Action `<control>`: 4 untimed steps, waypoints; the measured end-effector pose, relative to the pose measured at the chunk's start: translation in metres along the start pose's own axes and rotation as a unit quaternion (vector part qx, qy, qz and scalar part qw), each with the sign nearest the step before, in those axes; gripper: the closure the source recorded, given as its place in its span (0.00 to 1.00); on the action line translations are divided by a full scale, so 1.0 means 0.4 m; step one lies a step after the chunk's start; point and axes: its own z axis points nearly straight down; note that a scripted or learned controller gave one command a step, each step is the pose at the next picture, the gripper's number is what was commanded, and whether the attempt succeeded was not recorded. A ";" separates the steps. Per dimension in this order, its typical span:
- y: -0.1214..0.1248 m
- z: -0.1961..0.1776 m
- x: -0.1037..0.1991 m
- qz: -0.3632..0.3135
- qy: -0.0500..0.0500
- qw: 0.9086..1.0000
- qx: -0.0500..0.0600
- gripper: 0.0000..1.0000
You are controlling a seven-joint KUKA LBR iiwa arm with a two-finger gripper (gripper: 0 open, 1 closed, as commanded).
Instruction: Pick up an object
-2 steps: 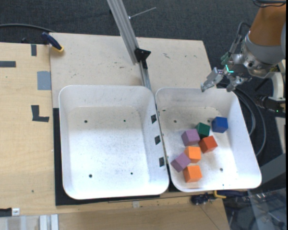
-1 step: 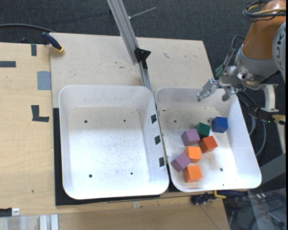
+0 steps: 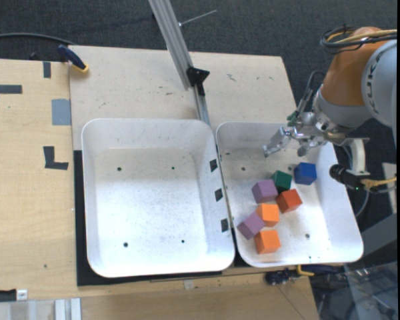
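Approach step: gripper (image 3: 288, 143) hangs over the right bin (image 3: 333, 242), fingers spread and holding nothing, just beside the blue cube (image 3: 306, 173); next move likely calls for dropping squarely over 1 of the 7 cubes and closing.

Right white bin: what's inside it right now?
Inside the right white bin: a blue cube, a green cube, two purple cubes, and three orange cubes. The gripper hangs over its far end; the arm covers that corner.
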 end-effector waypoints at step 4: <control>0.007 -0.199 0.008 0.000 -0.001 1.000 -0.007 1.00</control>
